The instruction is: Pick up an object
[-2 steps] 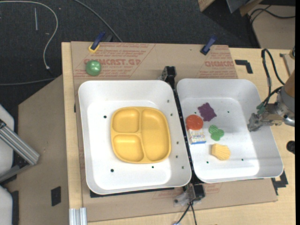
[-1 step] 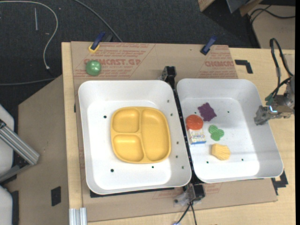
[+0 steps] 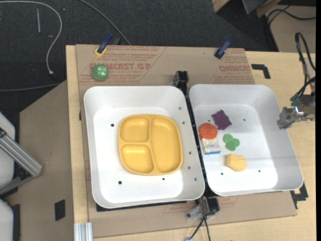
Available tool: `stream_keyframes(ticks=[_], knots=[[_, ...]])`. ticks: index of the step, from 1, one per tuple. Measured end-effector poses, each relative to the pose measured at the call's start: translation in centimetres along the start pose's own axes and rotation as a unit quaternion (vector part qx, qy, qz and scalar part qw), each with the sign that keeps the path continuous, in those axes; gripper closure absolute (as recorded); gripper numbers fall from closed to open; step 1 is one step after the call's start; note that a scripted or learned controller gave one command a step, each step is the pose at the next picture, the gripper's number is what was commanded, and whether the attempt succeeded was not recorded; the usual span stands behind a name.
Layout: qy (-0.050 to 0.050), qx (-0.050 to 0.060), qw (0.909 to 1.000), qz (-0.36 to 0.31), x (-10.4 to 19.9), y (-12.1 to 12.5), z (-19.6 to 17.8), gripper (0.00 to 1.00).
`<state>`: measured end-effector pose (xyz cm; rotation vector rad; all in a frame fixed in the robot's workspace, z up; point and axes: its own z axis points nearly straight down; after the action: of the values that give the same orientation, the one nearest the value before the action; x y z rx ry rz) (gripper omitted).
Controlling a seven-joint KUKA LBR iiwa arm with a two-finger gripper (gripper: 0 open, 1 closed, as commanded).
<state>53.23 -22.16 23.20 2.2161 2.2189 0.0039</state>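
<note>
Gripper [image 3: 290, 115] parked at right edge of right bin [image 3: 273, 100], over the rim, well apart from every pickable item. Finger spread impossible to judge at this size; nothing seen between them.

Candidate items clustered in left-centre of right bin, all lying left of gripper and slightly toward the near edge. Nearest looks like green piece [image 3: 231, 142], then purple piece [image 3: 220, 118]; yellow piece [image 3: 236, 162] sits nearest the front rim; red ball [image 3: 208, 131] and small box [image 3: 211, 146] farthest, close to bin's left wall. Coming move likely turns on a leftward reach across bare bin floor.

Red ball touching top of small box. Green piece just beside box, on its right. Yellow piece near but apart, below green. Purple piece apart, above.

Shapes and materials, judged: purple piece lumpy, star-like outline, probably soft plastic or rubber. Red ball round, smooth. Box rectangular, printed label, long axis roughly up-down in view. Green piece lobed, small, flat-looking. Yellow piece blocky with ridged surface, long axis roughly left-right.

Left bin [image 3: 100, 109] holds yellow tray [image 3: 150, 144], three compartments, rounded corners, smooth hard plastic, lying flat; wide and low, likely poor for a two-finger pinch. Green ball [image 3: 100, 73] outside bins on cardboard at far left, well beyond easy reach.
</note>
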Motion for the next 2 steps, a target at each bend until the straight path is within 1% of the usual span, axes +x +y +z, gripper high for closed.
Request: stream_keyframes(ticks=[1,2], knots=[[0.003,0.004,1.0,-0.002,5.7,-0.3,1.0,1.0],[0.003,0.004,1.0,-0.001,11.5,-0.2,1.7,1.0]])
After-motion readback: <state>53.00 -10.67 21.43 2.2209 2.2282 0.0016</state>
